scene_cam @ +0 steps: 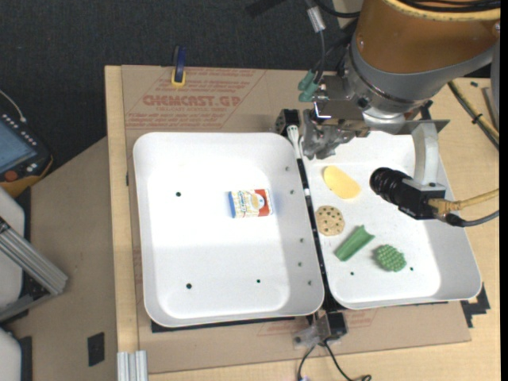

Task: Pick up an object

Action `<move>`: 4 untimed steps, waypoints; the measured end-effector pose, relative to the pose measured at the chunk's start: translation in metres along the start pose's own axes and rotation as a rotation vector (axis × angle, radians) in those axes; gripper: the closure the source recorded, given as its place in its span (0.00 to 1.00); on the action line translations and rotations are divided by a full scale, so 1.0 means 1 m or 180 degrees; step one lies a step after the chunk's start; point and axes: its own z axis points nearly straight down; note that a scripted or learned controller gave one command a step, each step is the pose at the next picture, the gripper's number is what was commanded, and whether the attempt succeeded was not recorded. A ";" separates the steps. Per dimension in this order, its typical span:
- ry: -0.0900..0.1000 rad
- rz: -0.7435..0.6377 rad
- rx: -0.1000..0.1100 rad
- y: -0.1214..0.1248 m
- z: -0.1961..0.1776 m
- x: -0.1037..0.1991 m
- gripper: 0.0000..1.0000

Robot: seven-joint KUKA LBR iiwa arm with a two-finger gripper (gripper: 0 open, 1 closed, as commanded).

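In the right bin (444, 280) lie a yellow chip-like piece (342, 182), a round brown cookie (329, 220), a green stick-shaped piece (353, 243) and a green bumpy round piece (389, 258). A small white carton with a blue and red label (249, 203) rests in the left bin (198, 292). My gripper (321, 145) hangs over the right bin's far left corner, just above and behind the yellow piece. The wrist body hides its fingertips, and nothing shows held beneath it.
A black cylinder with a cable (405, 193) juts out over the right bin beside the arm. The divider between the bins (308, 213) runs just left of the cookie. A cardboard sheet (198, 94) lies under both bins, with a blue clip (180, 66) at its far edge.
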 end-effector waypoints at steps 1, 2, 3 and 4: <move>-0.0010 0.0010 0.0041 -0.032 0.035 0.029 1.00; -0.0013 0.0044 0.0034 -0.031 0.050 -0.037 1.00; -0.0004 0.0011 0.0005 -0.030 0.027 -0.002 1.00; -0.0002 0.0008 0.0005 -0.030 0.009 0.032 1.00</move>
